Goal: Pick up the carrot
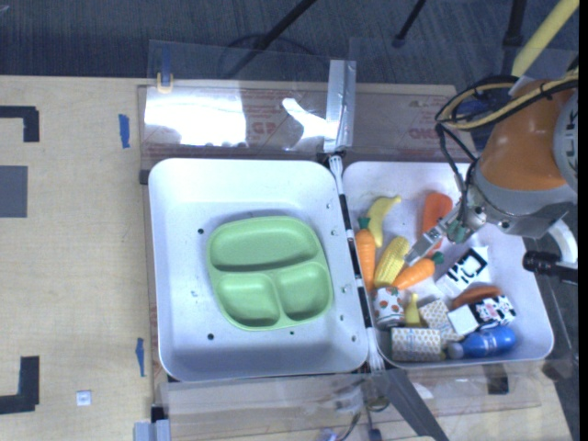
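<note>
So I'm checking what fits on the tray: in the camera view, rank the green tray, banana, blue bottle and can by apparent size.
1. Green tray, by far
2. Banana and blue bottle, too alike to rank
3. Can

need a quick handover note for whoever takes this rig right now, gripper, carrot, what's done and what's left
Gripper: down in the right bin, among the toy food. Whether it grips anything cannot be told from this view.
Carrots: one lies along the bin's left wall; a second lies just below the gripper; another orange piece sits above it.
Left bin: holds a green divided tray.
Done: arm is over the pile.
Left: grasp a carrot and lift it out; nothing looks lifted yet.
</note>
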Controlling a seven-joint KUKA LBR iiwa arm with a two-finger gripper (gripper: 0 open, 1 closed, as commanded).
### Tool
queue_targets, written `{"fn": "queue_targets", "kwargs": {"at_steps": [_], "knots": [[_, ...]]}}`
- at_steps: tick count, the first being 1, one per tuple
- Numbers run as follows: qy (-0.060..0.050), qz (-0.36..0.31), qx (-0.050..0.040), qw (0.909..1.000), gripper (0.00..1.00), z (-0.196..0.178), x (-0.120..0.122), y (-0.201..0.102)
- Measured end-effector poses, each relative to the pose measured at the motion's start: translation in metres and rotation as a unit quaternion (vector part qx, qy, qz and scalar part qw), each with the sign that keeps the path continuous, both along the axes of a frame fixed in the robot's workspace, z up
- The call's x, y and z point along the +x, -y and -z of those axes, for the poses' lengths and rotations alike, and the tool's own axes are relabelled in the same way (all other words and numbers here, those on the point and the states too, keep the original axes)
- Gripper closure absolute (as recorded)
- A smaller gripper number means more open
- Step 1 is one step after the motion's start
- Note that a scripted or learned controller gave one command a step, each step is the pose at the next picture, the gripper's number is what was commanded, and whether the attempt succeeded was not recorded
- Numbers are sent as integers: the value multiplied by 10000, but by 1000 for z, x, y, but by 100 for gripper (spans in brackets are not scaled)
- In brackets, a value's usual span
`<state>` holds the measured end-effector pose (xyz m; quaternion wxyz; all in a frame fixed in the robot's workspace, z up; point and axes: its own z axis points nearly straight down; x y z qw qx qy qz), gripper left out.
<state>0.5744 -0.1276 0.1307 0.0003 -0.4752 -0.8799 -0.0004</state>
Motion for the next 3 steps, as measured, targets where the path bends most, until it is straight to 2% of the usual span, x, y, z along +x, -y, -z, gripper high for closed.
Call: {"fn": "queue_targets", "kwargs": {"at_steps": [1, 2, 3], "knots": [[57, -881, -20, 9961, 0, 43, -53, -14], [96, -872, -20, 9961, 100, 32, -51, -14], [121, -861, -20, 9962, 100, 22, -50, -14]]}}
